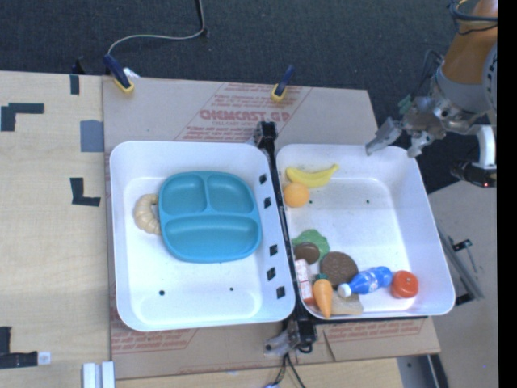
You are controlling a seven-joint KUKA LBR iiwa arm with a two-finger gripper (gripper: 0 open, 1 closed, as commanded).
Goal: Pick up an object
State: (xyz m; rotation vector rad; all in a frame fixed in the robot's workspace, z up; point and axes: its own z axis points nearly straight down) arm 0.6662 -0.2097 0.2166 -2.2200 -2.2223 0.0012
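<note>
Above the far right corner of the right bin [420, 208]: the claw [398, 141], grey, on the orange-banded arm [468, 55]. Two fingers [380, 142] show, spread apart at a slant, nothing between them. Tips hang over the bin's rim, touching none of the contents.

Contents listed by place from the claw:

1. Banana [311, 174], yellow. Nearest item, to the claw's left and slightly nearer the viewer, lying by the bin's far wall.
2. Orange ball [296, 196]. Just beyond the banana, touching or almost touching it, against the divider between the bins.
3. Green leafy piece [311, 239]. Well apart from the claw, toward the near side of the bin.
4. Brown round piece [338, 267]. Below the green one, just beside it.
5. Carrot [322, 297], orange, at the near wall, far from the claw.
6. Blue and white bottle [367, 282], lying flat, right of the carrot.
7. Red-orange round item [404, 284]. Just right of the bottle, roughly straight down the bin from the claw.
8. Blue sectioned plate [210, 215]. Left bin [129, 241], well to the claw's left.
9. Tan curved item [146, 213]. Touching the plate's far left edge, farthest from the claw.

Bench: cardboard sheet [234, 111] under both bins, held by two yellow and blue clamps [119, 73].
</note>
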